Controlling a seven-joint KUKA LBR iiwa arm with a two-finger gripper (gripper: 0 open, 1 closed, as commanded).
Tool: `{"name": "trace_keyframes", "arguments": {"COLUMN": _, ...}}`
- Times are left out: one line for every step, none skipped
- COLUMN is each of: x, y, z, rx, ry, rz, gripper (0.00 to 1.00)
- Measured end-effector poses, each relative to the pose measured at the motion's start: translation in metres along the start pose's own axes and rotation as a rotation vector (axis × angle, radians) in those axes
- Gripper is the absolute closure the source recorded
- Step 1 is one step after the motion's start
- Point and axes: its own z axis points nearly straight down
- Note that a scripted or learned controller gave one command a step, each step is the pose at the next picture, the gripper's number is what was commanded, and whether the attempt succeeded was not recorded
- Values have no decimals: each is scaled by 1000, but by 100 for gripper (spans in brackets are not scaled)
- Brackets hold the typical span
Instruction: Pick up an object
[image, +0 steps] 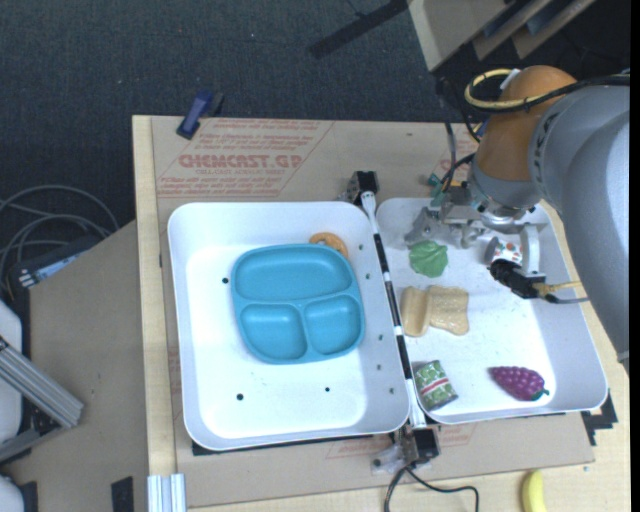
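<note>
Green leafy toy (428, 259) just below the hand (447, 229), right bin (570, 380).

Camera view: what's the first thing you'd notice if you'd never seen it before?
Probably the big blue tray with three sections, sitting in the left bin. Next, the grey and orange robot arm reaching over the right bin, close above a green leafy toy, with purple grapes near the front.
</note>
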Motion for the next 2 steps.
{"name": "trace_keyframes", "arguments": {"x": 9, "y": -70, "z": 1, "rx": 1, "ry": 1, "rz": 2, "gripper": 0}}
{"name": "trace_keyframes", "arguments": {"x": -9, "y": -111, "z": 1, "rx": 3, "ry": 1, "rz": 2, "gripper": 0}}
